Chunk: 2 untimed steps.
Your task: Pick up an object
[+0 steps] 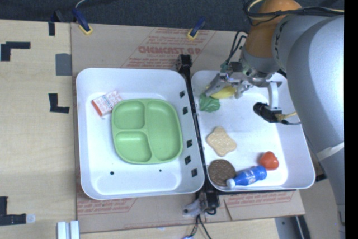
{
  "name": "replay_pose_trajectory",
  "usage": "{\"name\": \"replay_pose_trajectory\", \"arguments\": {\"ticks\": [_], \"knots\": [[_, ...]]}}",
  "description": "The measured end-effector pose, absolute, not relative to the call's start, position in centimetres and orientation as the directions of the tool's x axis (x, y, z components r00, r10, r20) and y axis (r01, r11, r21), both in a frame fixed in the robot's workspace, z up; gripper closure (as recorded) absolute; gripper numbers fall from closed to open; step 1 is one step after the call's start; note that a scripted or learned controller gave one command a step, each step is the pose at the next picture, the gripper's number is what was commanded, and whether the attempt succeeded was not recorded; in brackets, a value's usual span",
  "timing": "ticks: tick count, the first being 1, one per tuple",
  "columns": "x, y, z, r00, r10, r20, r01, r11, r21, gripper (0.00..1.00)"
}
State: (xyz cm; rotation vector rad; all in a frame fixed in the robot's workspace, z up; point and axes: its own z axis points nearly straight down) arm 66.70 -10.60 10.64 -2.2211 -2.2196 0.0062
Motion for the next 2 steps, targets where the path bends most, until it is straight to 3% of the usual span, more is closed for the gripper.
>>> {"name": "replay_pose_trajectory", "arguments": {"ticks": [1, 2], "knots": [[66.79, -9.87, 8.52, -0.001, 1.000, -0.002, 1.000, 0.001, -0.003, 0.00], [66.53, -9.92, 9.42, -0.001, 1.000, -0.001, 1.000, 0.001, -0.019, 1.00]]}}
